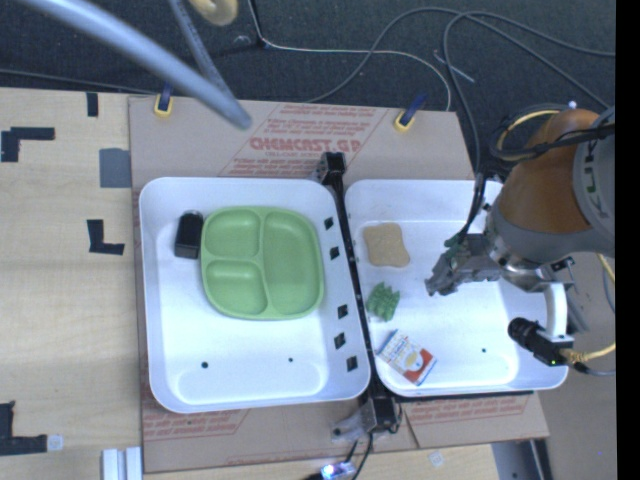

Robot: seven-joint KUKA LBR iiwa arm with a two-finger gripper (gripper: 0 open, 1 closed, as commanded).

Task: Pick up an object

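Wooden bench (60,298), pale, marked with black tape pieces, carried a cardboard sheet (300,133) under two shallow white bins.

Near items: small red-and-white packet (406,357), lying at the front of the right bin (450,378) close to the divider. Green leafy toy (383,300), just behind the packet, beside the divider. Tan bread slice (385,245), farther back in the same bin, flat.

Gripper (443,279), over the middle of the right bin, pointing toward the green toy but apart from it; nothing seen between its fingers; whether they were spread or closed could not be told. Grey arm with orange band (545,178) entered from the right.

Left bin (165,358): green divided plate (263,262), centred; small black block (188,235) touching the plate's left rim.

Far items: black cables (400,38) on dark floor behind the bench.
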